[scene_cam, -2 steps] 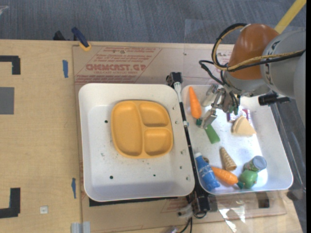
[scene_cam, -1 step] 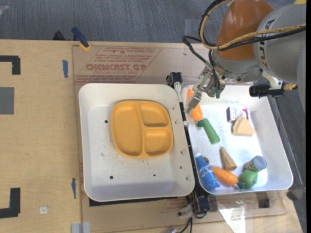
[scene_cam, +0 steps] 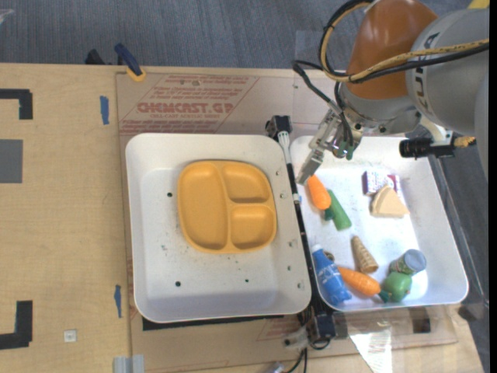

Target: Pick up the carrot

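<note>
**Carrot: not yet lifted**

Blue bottle [scene_cam: 331, 277], nearest the lens, lies well below the gripper [scene_cam: 327, 148]. Carrot [scene_cam: 328, 201], orange with a green end, lies loose in the right bin [scene_cam: 435, 208], just below the gripper. Fingers part narrowly, holding nothing. Yellow plate [scene_cam: 227, 206] sits left. Descent, grasp and lift all remain.

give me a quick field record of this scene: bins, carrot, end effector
left bin: holds a yellow divided plate
right bin: holds toy food and small items
carrot: orange with green end, lying at the right bin's upper left
second carrot: near the front edge, beside a blue bottle
end effector: just above the carrot, holding nothing visible
task state: carrot not yet lifted
</note>
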